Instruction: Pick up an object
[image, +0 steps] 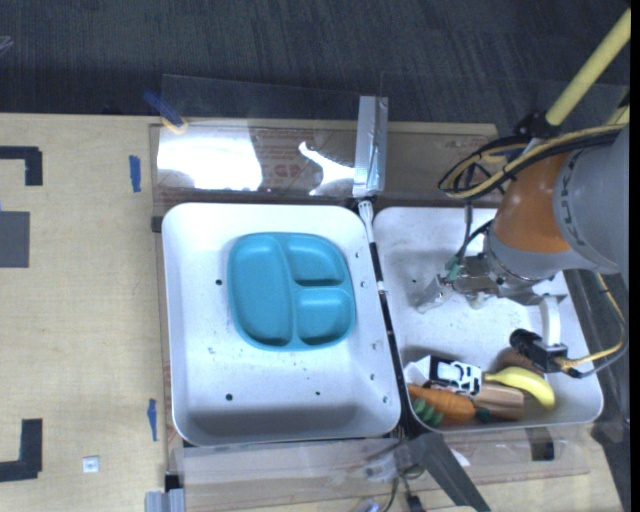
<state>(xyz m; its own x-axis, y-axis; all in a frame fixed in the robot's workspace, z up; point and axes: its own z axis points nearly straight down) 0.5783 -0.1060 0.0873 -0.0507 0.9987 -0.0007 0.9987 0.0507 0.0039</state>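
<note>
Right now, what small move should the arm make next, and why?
Probably shift the claw toward the near end of the right bin and lower it. It hangs over bare floor, while the banana and carrot lie piled there.

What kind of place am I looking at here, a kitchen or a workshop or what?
Most likely a robot test lab. A grey arm with loose cables reaches over two white bins on a wooden bench, and the toy banana, carrot and blue divided plate look like practice things.
</note>
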